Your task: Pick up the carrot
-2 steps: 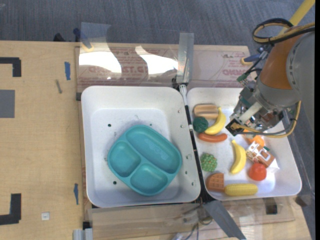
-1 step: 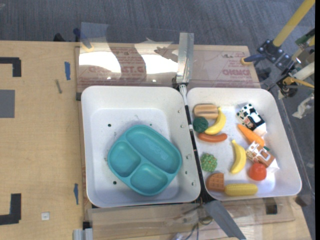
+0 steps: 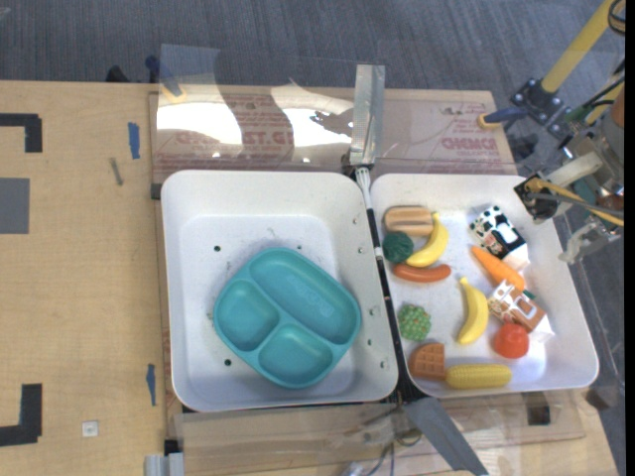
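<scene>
**Carrot lies in the right bin; pincer off to the right**

Red lettering runs across the clear sheet (image 3: 258,132) at upper centre, too glared and blurred to read. On the wooden tabletop (image 3: 69,266), the left shallow white bin (image 3: 198,226) holds a teal three-compartment plastic plate (image 3: 286,315). The right shallow white bin (image 3: 552,266) holds toy food. The orange toy carrot (image 3: 493,266) lies slanted right of its centre, just below a black-and-white toy cow (image 3: 496,231). Left of it lie a yellow toy banana (image 3: 430,246) and a red toy sausage (image 3: 422,274). A red toy tomato (image 3: 511,340) and a yellow toy corn cob (image 3: 478,375) lie lower down. The pincer (image 3: 583,234) hangs at the right edge of the frame, apart from the carrot; open or closed, I cannot tell.
</scene>
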Robot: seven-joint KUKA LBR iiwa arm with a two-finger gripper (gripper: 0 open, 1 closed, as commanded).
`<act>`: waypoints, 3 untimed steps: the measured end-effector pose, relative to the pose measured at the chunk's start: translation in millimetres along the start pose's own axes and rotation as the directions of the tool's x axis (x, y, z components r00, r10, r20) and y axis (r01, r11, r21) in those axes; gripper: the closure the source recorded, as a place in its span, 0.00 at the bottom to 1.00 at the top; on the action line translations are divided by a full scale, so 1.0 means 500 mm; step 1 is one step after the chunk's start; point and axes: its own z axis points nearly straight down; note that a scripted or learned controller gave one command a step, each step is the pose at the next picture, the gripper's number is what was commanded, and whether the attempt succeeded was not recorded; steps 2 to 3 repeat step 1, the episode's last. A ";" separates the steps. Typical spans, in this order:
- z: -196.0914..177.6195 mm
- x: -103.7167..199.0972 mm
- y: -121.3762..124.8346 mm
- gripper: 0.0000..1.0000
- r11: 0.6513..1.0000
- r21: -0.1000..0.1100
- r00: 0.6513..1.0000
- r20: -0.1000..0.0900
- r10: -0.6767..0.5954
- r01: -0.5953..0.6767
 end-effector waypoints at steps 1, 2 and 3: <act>-0.004 0.001 0.000 0.00 1.000 -0.001 1.000 -0.003 0.000 0.000; -0.004 0.001 0.000 0.00 1.000 -0.001 1.000 -0.003 0.000 0.000; -0.004 0.001 0.000 0.00 1.000 -0.001 1.000 -0.003 0.000 0.000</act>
